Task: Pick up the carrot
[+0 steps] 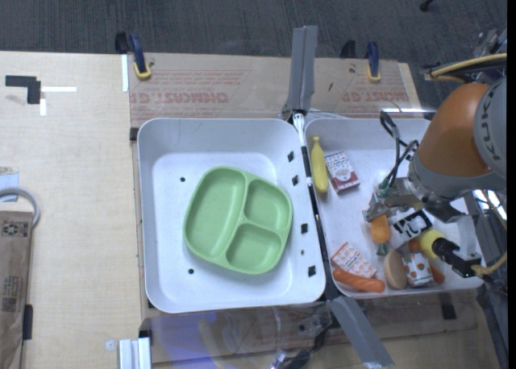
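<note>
- Carrot: lies flat at near edge of right bin, long axis roughly l-r, thick end toward the bin corner.
- Handling, prob.: toy/plastic, light, stiff, smooth skin so a bit slippery; tapered, so may squirt out if pinched near the tip. Best hold = across the thick middle, closing across its width.
- Tool: sits above and to the right of carrot, apart from it, low over the clutter; can't tell if spread or pressed together, no item seen in it.
- Neighbours: small carton touching/just above carrot; round bread-like piece just beside its right end; orange ball near tool; banana and a second carton farther back, well apart.
- In the way: bin wall right beside carrot leaves little room on the near side; carton crowds the far side.
- Left bin w/ green plate: not involved.
</note>
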Tool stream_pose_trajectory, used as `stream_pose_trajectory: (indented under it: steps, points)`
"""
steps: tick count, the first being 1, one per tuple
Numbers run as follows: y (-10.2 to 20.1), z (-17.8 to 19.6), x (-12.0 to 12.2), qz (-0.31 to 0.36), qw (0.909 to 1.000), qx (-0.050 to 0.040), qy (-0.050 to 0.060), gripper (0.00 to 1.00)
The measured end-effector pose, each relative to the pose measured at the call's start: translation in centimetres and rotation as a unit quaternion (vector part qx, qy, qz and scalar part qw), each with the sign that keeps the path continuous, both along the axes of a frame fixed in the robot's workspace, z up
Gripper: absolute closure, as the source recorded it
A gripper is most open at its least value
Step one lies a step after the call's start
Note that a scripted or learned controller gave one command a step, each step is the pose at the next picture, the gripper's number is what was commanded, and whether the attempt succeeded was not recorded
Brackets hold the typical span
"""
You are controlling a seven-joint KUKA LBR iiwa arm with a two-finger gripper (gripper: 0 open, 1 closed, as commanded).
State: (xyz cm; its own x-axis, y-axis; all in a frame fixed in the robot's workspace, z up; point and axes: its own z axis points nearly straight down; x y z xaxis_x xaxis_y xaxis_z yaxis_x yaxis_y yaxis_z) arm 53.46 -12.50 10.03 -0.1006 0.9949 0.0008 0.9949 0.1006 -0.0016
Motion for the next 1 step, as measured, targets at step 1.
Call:
stream_pose_trajectory:
  steps: [1]
  points:
    - [8.34, 11.37, -1.24, -0.016, 0.9999, -0.0009, 0.000, 1.00]
